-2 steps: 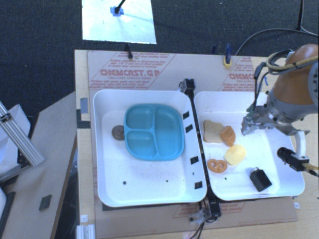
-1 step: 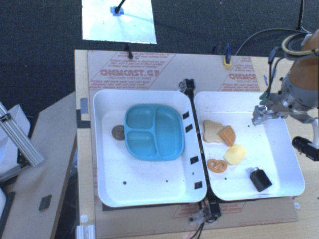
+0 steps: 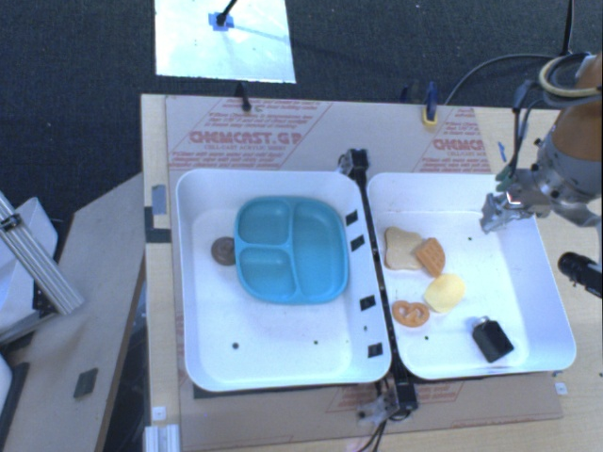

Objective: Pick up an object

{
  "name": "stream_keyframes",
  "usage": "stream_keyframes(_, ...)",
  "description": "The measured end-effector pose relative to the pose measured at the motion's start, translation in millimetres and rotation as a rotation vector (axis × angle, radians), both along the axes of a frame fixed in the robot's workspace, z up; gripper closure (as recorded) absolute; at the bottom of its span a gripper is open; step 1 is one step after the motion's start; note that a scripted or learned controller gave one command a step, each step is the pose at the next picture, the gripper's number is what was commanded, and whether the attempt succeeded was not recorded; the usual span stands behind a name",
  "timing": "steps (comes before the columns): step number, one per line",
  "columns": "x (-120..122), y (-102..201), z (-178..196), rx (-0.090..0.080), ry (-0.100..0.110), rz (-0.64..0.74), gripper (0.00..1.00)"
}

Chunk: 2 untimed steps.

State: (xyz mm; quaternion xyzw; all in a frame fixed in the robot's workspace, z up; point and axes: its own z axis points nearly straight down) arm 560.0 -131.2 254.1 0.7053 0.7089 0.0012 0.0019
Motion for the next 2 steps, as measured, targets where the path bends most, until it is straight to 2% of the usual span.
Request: stream_keyframes(2, -6.6, 100.8, -28.4, 0.003, 0.004, 0.005, 1.00)
